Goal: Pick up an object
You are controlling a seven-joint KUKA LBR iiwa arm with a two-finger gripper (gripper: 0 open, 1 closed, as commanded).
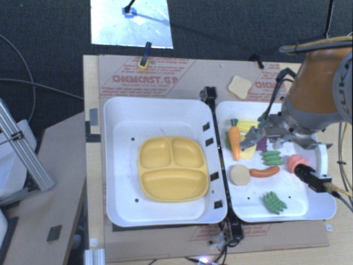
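The tan board-covered surface [165, 73] carries two shallow white bins side by side. The left white bin [118, 148] holds a yellow three-compartment plastic plate [173, 168] lying flat near its middle. The right white bin [314, 208] holds the small toy foods. The grey arm with its orange band [317, 81] reaches in from the right and hangs over the upper part of the right bin. Its grey two-finger gripper [251, 138] points toward the bin's left side, just beside an orange toy carrot with a green top [235, 139]; whether the gripper is released or clenched cannot be told, and nothing is seen between its tips. A purple toy piece [261, 144] lies partly under the gripper, over a pale yellow piece [246, 154]. Below these lie a green pea pod [272, 158], a red-orange sausage [265, 172], a round beige cookie-like disc [240, 175] and a pink rounded piece [296, 162]. A green leafy toy [274, 202] sits alone near the bin's lower edge. A beige toast slice [240, 86] rests on the surface above the right bin.
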